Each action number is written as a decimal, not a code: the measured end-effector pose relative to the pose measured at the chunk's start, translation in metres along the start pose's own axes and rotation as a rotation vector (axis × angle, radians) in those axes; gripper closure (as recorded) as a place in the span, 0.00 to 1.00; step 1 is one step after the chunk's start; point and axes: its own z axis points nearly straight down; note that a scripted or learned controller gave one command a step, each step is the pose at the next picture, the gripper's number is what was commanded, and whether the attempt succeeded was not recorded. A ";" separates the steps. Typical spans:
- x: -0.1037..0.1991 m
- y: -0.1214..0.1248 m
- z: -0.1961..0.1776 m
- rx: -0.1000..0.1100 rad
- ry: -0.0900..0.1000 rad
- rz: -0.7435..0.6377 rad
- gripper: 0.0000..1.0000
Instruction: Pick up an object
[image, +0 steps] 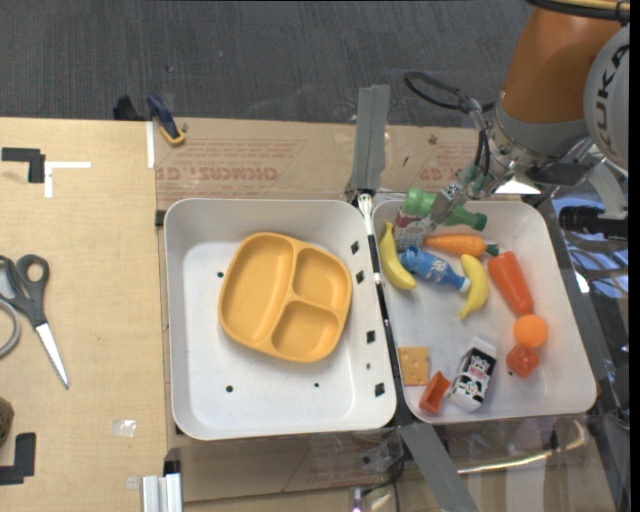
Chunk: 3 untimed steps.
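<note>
I see the right bin (575, 390) front edge first: milk carton (474, 378), cracker (414, 365), red pieces. Mid-bin: two bananas (394, 262), blue bottle (437, 267), carrot (460, 243), orange ball (530, 331). Left bin (190, 330) carries the yellow divided plate (286, 297). At the right bin's far edge the gripper (470, 192) hangs tilted, right over a green object (440, 208) (touching or gripped, I cannot tell). Finger state: cannot tell, too small and blurred. The arm (560, 70) is cut off at the top right corner.

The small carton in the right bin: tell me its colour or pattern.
The carton is white with black cow-like patches and a dark end, seen in the camera view.
</note>
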 end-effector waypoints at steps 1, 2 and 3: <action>0.061 -0.029 0.077 0.003 0.003 0.140 1.00; 0.027 -0.081 0.076 0.000 0.001 -0.164 1.00; 0.077 -0.048 -0.005 0.000 0.000 0.002 1.00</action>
